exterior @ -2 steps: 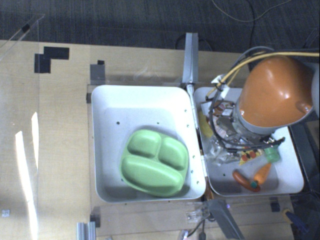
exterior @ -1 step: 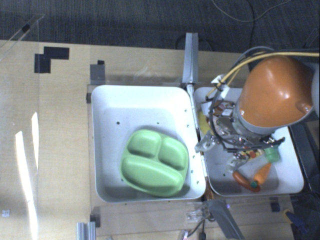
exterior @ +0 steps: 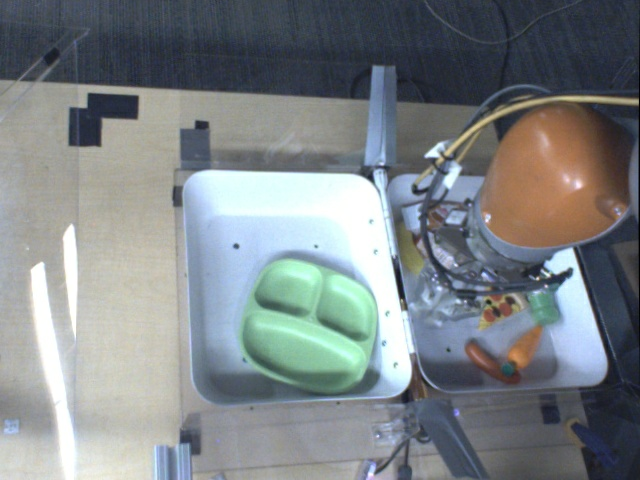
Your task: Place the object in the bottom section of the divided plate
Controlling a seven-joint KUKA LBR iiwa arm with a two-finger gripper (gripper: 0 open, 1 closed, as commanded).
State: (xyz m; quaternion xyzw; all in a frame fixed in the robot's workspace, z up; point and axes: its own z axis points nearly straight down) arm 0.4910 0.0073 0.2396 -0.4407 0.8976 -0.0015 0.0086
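A green divided plate (exterior: 310, 323) lies in the left white bin (exterior: 215, 268), with two small sections at its top and one long section at its bottom. The arm's orange band (exterior: 555, 173) hangs over the right bin (exterior: 590, 353). My gripper (exterior: 440, 293) reaches down near that bin's left side, under a tangle of cables. Toy food lies in the right bin: an orange carrot (exterior: 525, 343), a red sausage-like piece (exterior: 487, 360), a yellow-and-red item (exterior: 500, 308) and a green piece (exterior: 545, 306). Nothing shows between the gripper's tips.
A metal divider post (exterior: 381, 118) stands between the two bins at the back. Cables (exterior: 470, 138) loop from the arm's wrist. A yellow strip (exterior: 412, 248) lies along the right bin's left wall. The wooden bench (exterior: 100, 298) stretches out to the left.
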